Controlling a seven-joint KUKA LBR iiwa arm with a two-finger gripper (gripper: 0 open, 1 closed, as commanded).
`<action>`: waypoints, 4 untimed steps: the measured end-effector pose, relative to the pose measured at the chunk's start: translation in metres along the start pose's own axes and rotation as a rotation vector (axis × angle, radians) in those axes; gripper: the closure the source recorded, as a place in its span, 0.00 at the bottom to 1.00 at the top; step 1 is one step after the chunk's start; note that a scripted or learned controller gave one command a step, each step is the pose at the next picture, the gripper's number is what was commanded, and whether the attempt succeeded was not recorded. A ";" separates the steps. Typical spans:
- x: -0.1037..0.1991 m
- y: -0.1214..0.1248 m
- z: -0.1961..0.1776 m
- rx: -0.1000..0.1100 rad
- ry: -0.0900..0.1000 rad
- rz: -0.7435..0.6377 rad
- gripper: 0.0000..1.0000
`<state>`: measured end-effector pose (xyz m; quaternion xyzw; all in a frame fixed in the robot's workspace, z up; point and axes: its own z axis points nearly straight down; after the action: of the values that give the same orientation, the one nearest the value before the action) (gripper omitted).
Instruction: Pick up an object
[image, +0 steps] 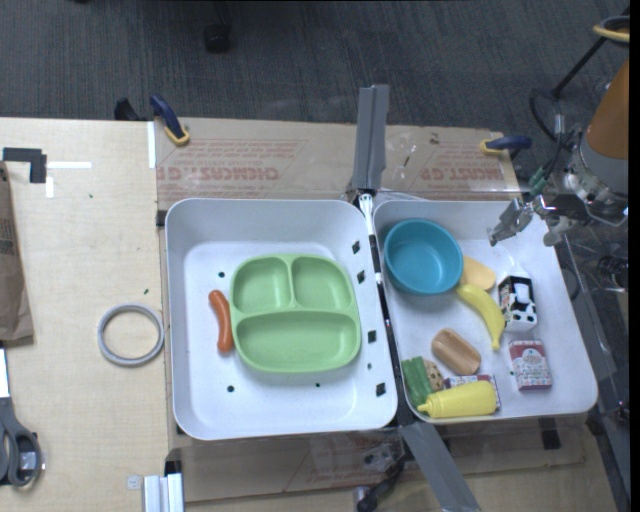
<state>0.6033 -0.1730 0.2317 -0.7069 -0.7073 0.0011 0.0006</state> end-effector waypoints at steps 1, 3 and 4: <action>-0.017 -0.042 0.117 -0.024 -0.007 0.011 0.00; -0.031 -0.012 0.116 -0.011 0.001 0.151 0.00; -0.020 -0.033 0.123 -0.041 -0.013 0.108 0.00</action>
<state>0.5700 -0.1928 0.1084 -0.7439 -0.6680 -0.0089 -0.0188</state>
